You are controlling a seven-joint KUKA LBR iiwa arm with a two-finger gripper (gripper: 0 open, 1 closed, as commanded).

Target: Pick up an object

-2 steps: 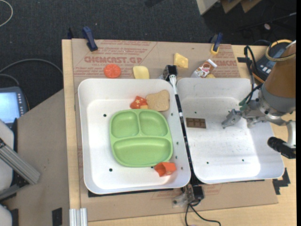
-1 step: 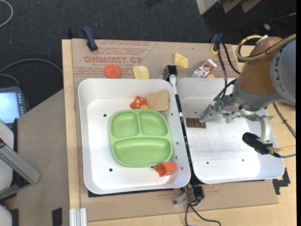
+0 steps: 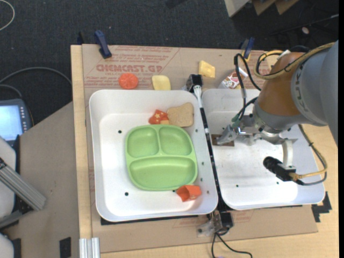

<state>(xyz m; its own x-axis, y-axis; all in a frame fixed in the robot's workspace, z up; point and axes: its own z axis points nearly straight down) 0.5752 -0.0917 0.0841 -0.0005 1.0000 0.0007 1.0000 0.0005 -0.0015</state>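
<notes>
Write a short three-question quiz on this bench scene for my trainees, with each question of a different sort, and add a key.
1. True or false: the green divided plate lies in the bin nearer the arm's side.
2. Which item touches the plate's near edge? A) slice of bread B) orange block C) yellow cheese wedge
3. Fill in: the gripper hangs over the ___ bin, close to the divider.

Key
1. False: it lies in the left bin, away from the arm.
2. B. The bread sits at the plate's far edge; the cheese wedge lies on the cardboard outside the bins.
3. right
</notes>
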